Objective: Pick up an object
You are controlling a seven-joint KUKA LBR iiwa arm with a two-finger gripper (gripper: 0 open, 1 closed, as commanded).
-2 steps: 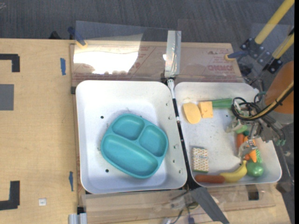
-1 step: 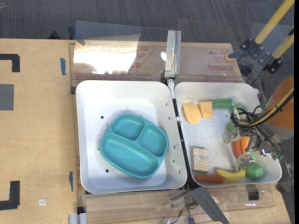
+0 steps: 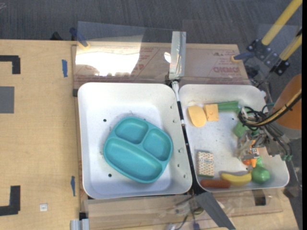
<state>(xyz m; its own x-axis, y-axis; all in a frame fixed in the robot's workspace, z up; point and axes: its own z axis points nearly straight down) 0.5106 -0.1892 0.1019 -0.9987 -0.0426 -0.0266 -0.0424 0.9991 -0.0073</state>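
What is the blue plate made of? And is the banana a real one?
The blue plate looks like smooth moulded plastic: one even teal colour, rounded edges, three dips with a soft shine. The banana is probably a plastic toy, since its yellow is very even and slightly glossy, though from this far I can't be sure.

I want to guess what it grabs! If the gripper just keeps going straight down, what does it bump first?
Probably the small orange thing right under the gripper, beside the green ball. Depth is hard to judge here.
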